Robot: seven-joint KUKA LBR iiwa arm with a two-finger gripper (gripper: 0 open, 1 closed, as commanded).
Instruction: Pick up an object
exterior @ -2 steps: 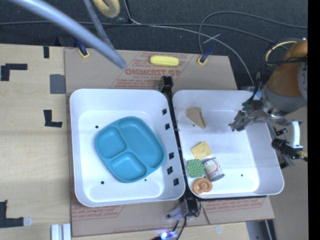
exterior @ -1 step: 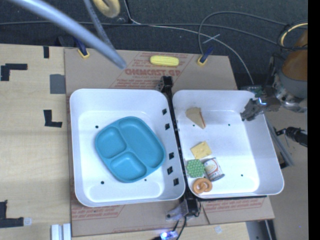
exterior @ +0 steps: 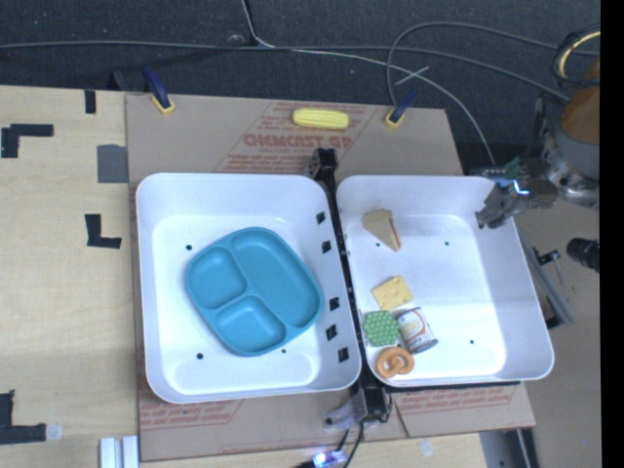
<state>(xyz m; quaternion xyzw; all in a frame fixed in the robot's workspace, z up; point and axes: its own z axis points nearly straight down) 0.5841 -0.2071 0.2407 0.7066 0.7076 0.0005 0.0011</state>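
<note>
End effector [exterior: 499, 206]: at 3 o'clock, over the right bin's [exterior: 507, 291] upper right rim, nothing in it; open or closed cannot be told.
Right bin contents: tan wedge [exterior: 383, 228] toward 12 o'clock; yellow square [exterior: 391, 292], green piece [exterior: 381, 329], small can [exterior: 416, 330] and pretzel [exterior: 394, 363] clustered toward 7 o'clock.
Left bin [exterior: 166, 261]: blue divided plate [exterior: 253, 290].
Desk [exterior: 58, 261]: yellow banana-like piece [exterior: 320, 118] at 12 o'clock.

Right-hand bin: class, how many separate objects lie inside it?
5. A tan wedge lies near the back; a yellow square sits mid-bin; a green piece, a small can and a pretzel cluster at the front-left corner. Nothing looks hidden.
</note>
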